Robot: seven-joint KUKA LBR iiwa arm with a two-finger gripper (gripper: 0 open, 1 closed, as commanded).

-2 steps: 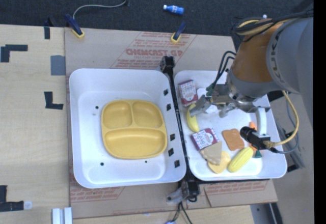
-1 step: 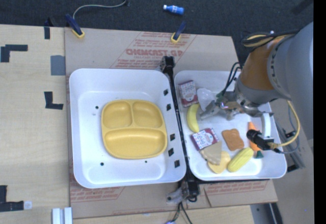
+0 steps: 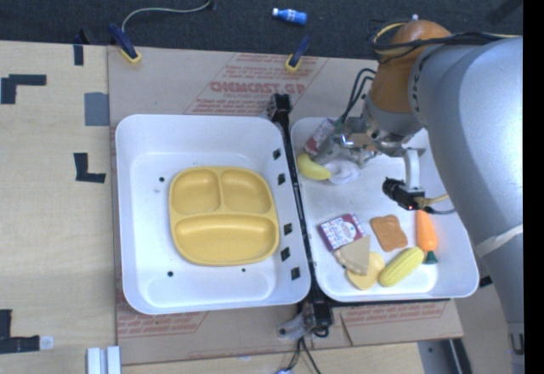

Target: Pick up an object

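My gripper (image 3: 338, 145) is down in the far left part of the right bin (image 3: 459, 279), under the orange band of the wrist (image 3: 399, 83). A yellow banana (image 3: 312, 168) lies just in front and to the left of it, close to the bin's left wall. A whitish object (image 3: 346, 172) sits right below the gripper, partly hidden by it. Whether anything is held is not visible.
The front of the right bin holds a maroon packet (image 3: 342, 231), a toast slice (image 3: 389, 232), a carrot (image 3: 426, 232), a corn cob (image 3: 401, 266) and a pale wedge (image 3: 357, 259). A yellow divided plate (image 3: 224, 215) lies in the left bin (image 3: 140, 151). A small blue bottle (image 3: 290, 16) lies beyond the bench.
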